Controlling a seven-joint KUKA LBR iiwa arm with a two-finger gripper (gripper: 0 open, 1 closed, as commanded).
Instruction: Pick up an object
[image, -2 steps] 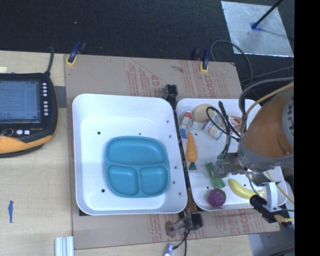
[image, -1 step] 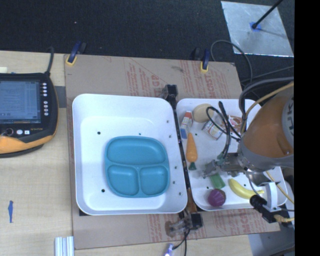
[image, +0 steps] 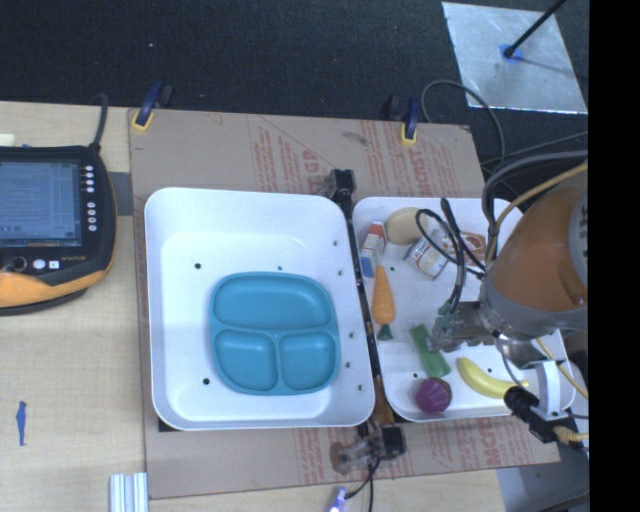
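Observation:
The right bin (image: 400, 405) holds several small objects. An orange carrot (image: 383, 294) lies near its left wall. A green stick-shaped piece (image: 427, 351) lies just below and left of my gripper (image: 450, 338), which hangs low over the bin's middle. A purple round vegetable (image: 433, 395) sits near the front rim, with a yellow banana (image: 484, 380) to its right. At the back are a beige potato-like lump (image: 403, 225), a small bottle (image: 373, 240) and a small can (image: 429, 258). The arm hides the bin's right side.
The left bin (image: 175, 230) holds a blue divided plate (image: 273, 332). A teach pendant (image: 50, 225) lies on the bench at the far left. Black cables (image: 450, 240) loop over the back of the right bin. Clamps (image: 343, 183) sit between the bins.

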